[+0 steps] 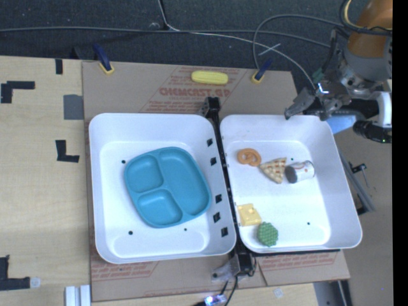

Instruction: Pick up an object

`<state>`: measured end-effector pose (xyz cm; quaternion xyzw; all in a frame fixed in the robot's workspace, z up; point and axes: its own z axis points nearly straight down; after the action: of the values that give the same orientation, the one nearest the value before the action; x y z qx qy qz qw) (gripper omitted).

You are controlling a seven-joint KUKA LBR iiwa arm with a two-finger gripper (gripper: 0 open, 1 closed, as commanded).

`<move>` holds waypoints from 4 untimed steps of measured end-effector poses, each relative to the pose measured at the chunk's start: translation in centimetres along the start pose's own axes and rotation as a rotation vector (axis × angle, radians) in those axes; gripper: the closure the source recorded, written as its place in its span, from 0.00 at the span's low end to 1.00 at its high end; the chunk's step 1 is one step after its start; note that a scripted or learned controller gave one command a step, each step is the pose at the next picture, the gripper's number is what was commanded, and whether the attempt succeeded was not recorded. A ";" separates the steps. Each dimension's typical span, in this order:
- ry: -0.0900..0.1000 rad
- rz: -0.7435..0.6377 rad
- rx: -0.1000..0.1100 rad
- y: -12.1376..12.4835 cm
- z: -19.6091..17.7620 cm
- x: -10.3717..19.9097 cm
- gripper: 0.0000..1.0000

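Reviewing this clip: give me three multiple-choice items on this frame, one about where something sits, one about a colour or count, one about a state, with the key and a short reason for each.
1. Where does the blue divided tray lie?
A. In the left bin
B. In the right bin
C. On the cardboard behind the bins

2. How many loose items lie in the right bin?
A. Two
B. Five
C. Eight

3. Where is the gripper relative to the items?
A. Pressed down on the green item
B. Resting in the left bin
C. Above the right bin's far rim, apart from every item

Key:
1 A, the tray fills the left bin.
2 B: pretzel, waffle-patterned wedge, small cylinder, yellow block, green item.
3 C, it hangs near the far right corner, touching none of them.
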<state>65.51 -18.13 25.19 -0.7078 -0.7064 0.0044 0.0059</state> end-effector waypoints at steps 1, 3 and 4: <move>-0.003 -0.003 -0.014 0.2 -0.9 0.1 0.00; -0.003 -0.003 -0.008 0.6 11.7 -0.7 0.00; -0.006 -0.005 -0.015 0.6 17.0 -0.6 0.00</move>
<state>65.90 -18.71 8.22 -0.7061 -0.7081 0.0012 -0.0013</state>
